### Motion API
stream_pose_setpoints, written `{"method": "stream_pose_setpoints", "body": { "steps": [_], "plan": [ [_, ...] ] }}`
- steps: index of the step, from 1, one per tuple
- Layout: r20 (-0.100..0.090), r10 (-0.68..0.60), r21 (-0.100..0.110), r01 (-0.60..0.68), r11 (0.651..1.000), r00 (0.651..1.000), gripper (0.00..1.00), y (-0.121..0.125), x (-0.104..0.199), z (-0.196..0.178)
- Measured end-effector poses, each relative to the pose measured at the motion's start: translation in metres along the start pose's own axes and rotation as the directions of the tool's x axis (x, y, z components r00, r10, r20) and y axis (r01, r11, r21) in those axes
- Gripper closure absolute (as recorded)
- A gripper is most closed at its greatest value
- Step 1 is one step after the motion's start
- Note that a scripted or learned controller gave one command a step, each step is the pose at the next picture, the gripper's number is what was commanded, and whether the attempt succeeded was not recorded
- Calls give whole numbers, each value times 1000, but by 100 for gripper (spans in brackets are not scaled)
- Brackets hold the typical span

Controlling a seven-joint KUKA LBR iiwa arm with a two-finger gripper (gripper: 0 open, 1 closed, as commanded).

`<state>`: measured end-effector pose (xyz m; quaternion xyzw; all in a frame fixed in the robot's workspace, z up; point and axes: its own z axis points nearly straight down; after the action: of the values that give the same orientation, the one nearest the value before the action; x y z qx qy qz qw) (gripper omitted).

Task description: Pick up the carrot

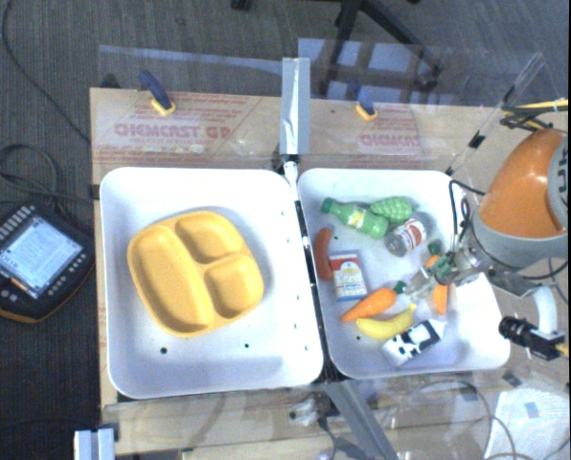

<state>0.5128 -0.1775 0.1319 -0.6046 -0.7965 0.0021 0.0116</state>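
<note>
Glossy white bin [477,348] w/ tapered orange carrot [370,305]; gripper [437,274] beside it, finger state unclear.

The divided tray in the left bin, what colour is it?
Yellow. The divided tray shows plainly in the camera view.

A flat brown wooden bench [190,132] holds two shallow white plastic bins side by side, the left bin [132,353] touching the right bin [477,353].

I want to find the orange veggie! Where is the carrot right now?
The carrot lies in the right bin, just above the banana and below the small carton.
</note>
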Motion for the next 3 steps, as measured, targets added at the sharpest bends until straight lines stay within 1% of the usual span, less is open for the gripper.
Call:
{"method": "stream_pose_setpoints", "body": {
  "steps": [1,2,3],
  "plan": [
    [-3,-2,2,2,1000,1000,100,1,1,-6],
    [6,209,-27,-209,978,978,100,8,-46,41],
    [4,206,-23,-205,978,979,100,9,-44,36]
  ]
}}
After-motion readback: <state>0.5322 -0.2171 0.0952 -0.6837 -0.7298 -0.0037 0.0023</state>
